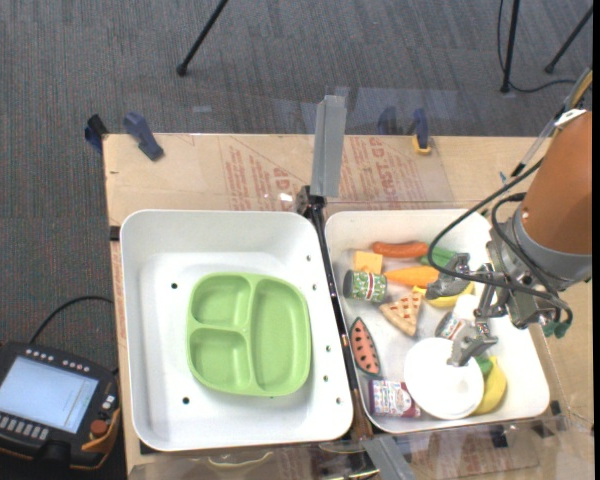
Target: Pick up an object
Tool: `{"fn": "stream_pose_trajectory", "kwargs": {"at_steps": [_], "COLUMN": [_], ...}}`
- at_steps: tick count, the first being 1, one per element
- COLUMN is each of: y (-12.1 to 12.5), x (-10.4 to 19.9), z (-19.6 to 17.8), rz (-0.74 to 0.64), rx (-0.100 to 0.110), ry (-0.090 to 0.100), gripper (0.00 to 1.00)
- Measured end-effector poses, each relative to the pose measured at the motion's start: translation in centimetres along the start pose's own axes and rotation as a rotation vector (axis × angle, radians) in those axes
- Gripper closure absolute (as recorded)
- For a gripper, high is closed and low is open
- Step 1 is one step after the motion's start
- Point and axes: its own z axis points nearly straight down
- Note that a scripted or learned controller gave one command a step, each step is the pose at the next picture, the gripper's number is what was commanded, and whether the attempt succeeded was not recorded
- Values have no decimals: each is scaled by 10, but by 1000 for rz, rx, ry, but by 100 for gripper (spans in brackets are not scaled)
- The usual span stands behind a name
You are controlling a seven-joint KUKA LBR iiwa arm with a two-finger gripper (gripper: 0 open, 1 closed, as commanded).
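Note:
The right bin [536,368] holds toy food: a red sausage [400,249], a cheese wedge [368,262], a carrot [412,276], a green can [365,286], a pizza slice [403,314], a watermelon slice [364,345], a white plate [442,378], a banana [494,388] and a purple packet [390,398]. My gripper [460,316] hangs low over the bin's middle right, just above the white plate. It is open, with one finger by a yellow piece [450,299] and the other at the plate's rim. A small greyish item [447,325] lies between the fingers, not clamped.
A green divided plate [248,334] lies in the left bin [145,368]. A grey post [328,153] rises behind the wall between the bins. Black cables [480,213] loop from the arm over the right bin's back. A teach pendant [45,398] rests on the floor at the lower left.

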Motion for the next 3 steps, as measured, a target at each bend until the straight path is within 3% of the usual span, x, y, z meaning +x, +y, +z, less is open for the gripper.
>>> {"fn": "stream_pose_trajectory", "kwargs": {"at_steps": [1,3], "y": [2,-5], "x": [-20,-155], "z": [180,197], "rz": [-113,40], "rx": [-1,0], "ry": [2,-6], "gripper": [0,0]}}
